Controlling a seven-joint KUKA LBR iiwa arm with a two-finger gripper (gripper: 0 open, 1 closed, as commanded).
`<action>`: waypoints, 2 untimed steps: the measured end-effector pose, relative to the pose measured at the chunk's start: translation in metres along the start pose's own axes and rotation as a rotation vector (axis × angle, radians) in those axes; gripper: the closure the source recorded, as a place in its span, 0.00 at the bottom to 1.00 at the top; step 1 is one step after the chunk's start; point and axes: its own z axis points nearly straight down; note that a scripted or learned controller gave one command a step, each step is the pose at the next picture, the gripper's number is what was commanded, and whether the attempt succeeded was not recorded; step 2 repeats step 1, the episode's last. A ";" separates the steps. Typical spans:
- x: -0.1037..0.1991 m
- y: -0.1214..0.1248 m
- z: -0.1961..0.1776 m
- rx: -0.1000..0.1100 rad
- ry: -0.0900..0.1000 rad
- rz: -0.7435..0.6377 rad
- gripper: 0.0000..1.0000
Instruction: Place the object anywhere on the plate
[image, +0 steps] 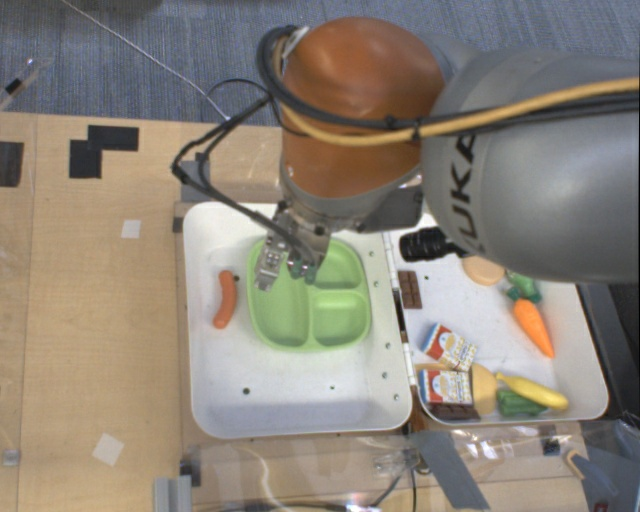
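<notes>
So the pincer (288, 262) is hanging right over the green plate (335, 325), at its upper-left compartment. Can't tell whether it's spread or pressed together, and nothing I can make out is pinched in it.

The only loose thing near the plate is the sausage (225, 299), lying just left of the plate on the left bin (290, 410) floor, not touching it. IMO that's prob the object, which puts us either before the grab or after a missed drop, tbh can't say which.

Next move would need the pincer to shift left off the plate, line up across the sausage's short side, then drop down.

Hard to see: the arm (400, 120) covers the plate's top edge and the bin wall behind it. The right bin has a carrot (533, 327) plus other toys right of the plate, partly cut off by the arm.
</notes>
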 end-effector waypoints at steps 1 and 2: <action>-0.001 -0.002 0.000 0.001 0.000 0.004 0.00; -0.001 -0.002 0.000 0.001 0.000 0.004 0.00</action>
